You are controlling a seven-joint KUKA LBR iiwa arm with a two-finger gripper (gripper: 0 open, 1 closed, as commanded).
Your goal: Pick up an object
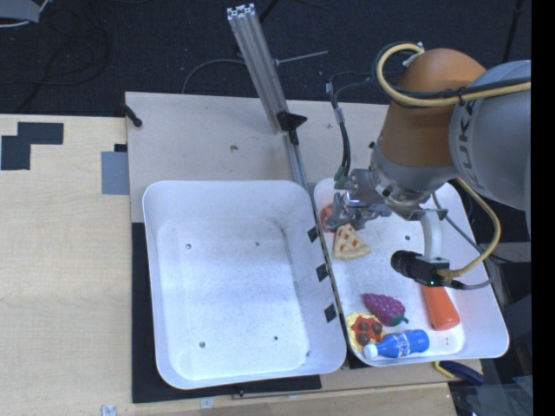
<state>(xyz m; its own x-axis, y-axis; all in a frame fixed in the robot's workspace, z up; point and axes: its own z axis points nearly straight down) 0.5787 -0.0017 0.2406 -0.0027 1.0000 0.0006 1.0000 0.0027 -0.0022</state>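
The left bin is the largest thing on the bench, lying beside the right bin, which is carrying all the toys. The arm is reaching in from the right and is hanging its gripper over the far left corner of the right bin. The pizza slice is lying just under the gripper, close to the wall between the bins, and something red is showing beside it. Whether the gripper is touching the slice I cannot tell, and its opening is hidden by the wrist.

Nearer the front, an orange bottle, a blue bottle, a purple grape bunch and a small yellow and red toy are resting.

The slice is probably light, stiff plastic, flat and a little slippery. Taking it across the two long edges, near the middle, seems safest, since the wall is crowding one side.
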